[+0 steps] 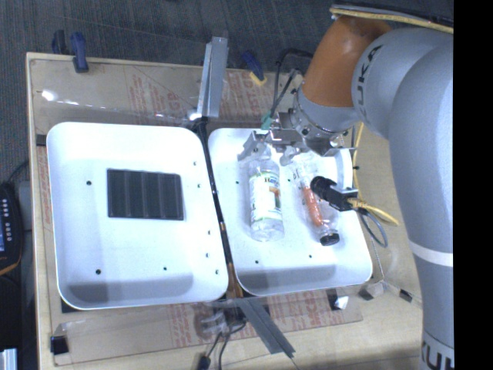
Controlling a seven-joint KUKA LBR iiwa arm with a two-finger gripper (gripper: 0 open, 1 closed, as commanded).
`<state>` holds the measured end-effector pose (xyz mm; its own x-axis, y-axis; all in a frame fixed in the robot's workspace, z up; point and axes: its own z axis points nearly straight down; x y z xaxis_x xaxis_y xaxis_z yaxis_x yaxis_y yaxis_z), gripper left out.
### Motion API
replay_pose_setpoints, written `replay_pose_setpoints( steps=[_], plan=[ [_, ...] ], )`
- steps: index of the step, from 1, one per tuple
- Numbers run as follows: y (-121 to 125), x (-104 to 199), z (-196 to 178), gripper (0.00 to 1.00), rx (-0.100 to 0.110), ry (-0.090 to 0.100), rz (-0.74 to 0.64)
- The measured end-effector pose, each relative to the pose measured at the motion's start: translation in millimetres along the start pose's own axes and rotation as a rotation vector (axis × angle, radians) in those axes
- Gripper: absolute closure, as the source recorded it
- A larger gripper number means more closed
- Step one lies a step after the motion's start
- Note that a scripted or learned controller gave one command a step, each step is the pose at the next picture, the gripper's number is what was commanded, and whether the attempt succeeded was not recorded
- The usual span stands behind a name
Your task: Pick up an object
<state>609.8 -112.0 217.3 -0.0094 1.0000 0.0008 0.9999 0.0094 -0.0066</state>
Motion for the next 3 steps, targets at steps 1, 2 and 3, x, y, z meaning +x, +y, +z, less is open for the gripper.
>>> replay_pose_setpoints(
  steps=[1, 2, 3],
  plan=[
    [-39.5, -30.3, 101.4, 0.00, -0.003, -0.001, -0.073],
    [-7.1, -19.4, 91.4, 0.00, -0.003, -0.001, -0.064],
    [-32.3, -25.9, 125.7, 0.00, -0.003, 0.000, -0.158]
  ],
)
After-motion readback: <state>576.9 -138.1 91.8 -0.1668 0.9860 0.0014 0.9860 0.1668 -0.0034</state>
